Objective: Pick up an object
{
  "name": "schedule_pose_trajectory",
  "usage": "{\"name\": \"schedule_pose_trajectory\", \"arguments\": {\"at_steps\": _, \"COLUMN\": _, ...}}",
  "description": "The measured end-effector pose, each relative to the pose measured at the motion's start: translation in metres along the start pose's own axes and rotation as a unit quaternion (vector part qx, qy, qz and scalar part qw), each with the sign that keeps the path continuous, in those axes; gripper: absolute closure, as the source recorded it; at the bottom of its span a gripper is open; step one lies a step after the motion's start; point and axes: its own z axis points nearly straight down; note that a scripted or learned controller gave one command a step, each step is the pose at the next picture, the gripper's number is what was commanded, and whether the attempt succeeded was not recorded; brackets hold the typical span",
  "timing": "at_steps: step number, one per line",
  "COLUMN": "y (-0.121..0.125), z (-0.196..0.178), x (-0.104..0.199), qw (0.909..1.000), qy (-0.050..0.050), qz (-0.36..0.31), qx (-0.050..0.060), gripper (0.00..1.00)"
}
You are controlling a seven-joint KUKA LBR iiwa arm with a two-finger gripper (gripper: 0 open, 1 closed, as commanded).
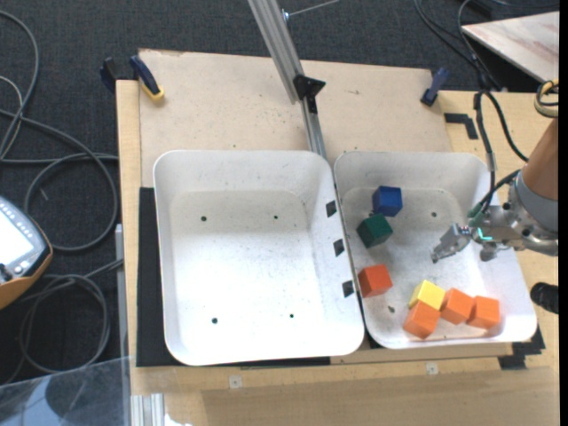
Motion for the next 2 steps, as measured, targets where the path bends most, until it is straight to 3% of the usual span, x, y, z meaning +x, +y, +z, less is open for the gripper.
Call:
{"name": "schedule_pose_trajectory", "arguments": {"at_steps": 1, "y": 0.001, "z": -0.002, "x": 0.0, "qw": 1.0, "qy": 0.0, "qz": 0.0, "qx": -0.002, "gripper": 0.0}}
{"name": "schedule_pose_trajectory", "arguments": {"at_steps": 2, "y": -0.002, "z": 0.061, "x": -0.001, "qw": 1.0, "qy": 0.001, "qz": 0.0, "qx": 0.001, "gripper": 0.0}}
